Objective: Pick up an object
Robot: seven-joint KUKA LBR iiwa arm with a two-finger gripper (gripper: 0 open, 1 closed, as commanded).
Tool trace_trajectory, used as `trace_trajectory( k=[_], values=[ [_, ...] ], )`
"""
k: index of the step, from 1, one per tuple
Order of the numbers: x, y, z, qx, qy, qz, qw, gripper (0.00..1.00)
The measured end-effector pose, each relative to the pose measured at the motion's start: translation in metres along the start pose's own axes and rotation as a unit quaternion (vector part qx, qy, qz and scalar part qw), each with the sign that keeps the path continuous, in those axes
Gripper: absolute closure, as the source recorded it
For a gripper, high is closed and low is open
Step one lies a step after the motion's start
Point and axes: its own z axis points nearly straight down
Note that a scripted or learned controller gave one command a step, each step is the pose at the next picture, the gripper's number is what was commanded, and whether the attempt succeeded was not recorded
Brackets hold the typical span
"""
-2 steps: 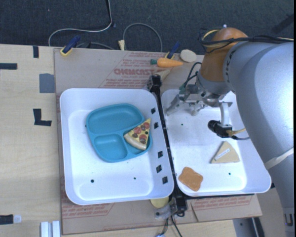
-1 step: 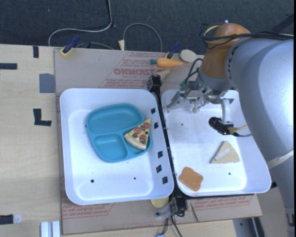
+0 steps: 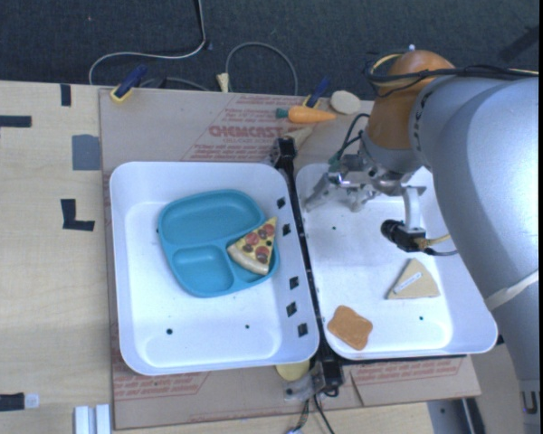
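Tan, the flat wedge-shaped toy sandwich (image 3: 414, 281) lies in the right white bin (image 3: 471, 328), near the gripper (image 3: 351, 185) on its front side, untouched. Probably light, stiff plastic; pinch across its thin edges. Finger state: cannot tell.

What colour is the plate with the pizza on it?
The plate is light blue, seen in the camera view.

You see the gripper (image 3: 344, 186) low over the right bin (image 3: 471, 333), pizza slice (image 3: 256, 247) on blue tray (image 3: 204, 242), left bin (image 3: 136, 333)
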Motion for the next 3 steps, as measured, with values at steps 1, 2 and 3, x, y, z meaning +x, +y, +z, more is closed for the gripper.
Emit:
trace_trajectory(
  k=[1,2,3],
  values=[
    [0.000,0.000,-0.001,0.000,0.000,0.000,1.0000,0.00],
    [0.003,-0.023,-0.001,-0.004,0.001,0.000,1.0000,0.00],
    [-0.004,0.002,-0.001,-0.003,0.003,-0.001,1.0000,0.00]
  ],
)
